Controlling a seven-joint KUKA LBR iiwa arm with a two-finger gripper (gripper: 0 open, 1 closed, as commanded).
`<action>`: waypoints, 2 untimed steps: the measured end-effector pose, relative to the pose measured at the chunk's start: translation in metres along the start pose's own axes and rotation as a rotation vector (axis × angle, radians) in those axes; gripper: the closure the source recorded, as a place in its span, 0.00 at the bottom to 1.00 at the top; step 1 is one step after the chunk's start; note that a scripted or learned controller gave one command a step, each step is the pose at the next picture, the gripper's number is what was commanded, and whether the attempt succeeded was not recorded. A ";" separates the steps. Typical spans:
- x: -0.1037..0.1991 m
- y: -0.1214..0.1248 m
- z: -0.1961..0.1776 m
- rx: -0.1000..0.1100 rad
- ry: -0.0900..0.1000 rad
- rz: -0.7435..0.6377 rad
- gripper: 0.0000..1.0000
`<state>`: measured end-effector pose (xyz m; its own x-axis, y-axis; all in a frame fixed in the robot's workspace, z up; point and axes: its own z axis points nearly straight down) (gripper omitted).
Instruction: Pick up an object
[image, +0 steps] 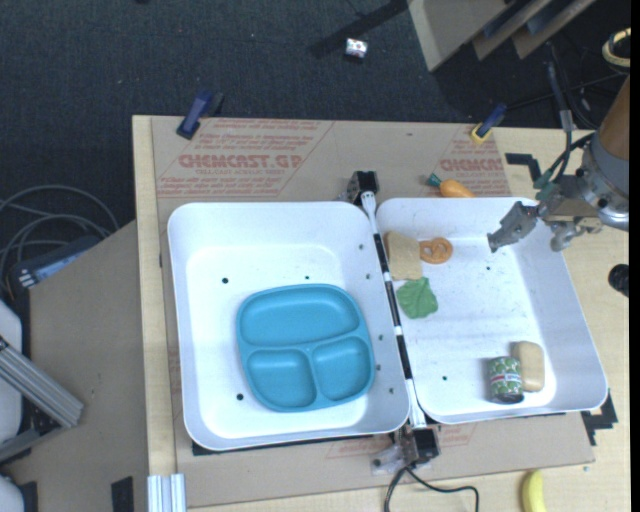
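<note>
2 shallow white bins sit side by side on the surface (250, 165), a tan board printed with red lettering. The left bin (200, 250) holds the largest item, a blue compartment tray (305, 345) with 3 sections, 1 long section across its far side and 2 smaller ones nearer the camera; its long axis runs left to right, tilted slightly.

The right bin (570, 310) holds the smaller things. A pale tan rectangular piece (402, 256) lies against its left wall, long axis running away from the camera. Just below it lies a crumpled green leaf-shaped object (418, 298). Beside the tan piece, to its right, sits a small orange-brown pretzel-shaped item (435, 250). In the bin's near right corner a small can with a dark green label (506, 379) rests touching a beige bread-roll-shaped object (530, 364), whose long axis runs roughly away from the camera.

The grey arm reaches in from the right, and its gripper (515, 228) hangs over the far part of the right bin, to the right of the pretzel-shaped item and apart from it. Nothing shows between its fingers; whether they are spread or closed cannot be told.

An orange carrot-shaped object (452, 187) lies on the surface just beyond the right bin.
</note>
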<state>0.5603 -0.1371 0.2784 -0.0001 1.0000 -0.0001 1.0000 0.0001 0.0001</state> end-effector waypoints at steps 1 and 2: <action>0.043 0.033 0.100 0.003 0.001 -0.001 0.00; 0.024 0.028 0.181 0.004 0.001 0.001 0.00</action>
<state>0.5887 -0.1128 0.0972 0.0011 1.0000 0.0007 1.0000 -0.0011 -0.0037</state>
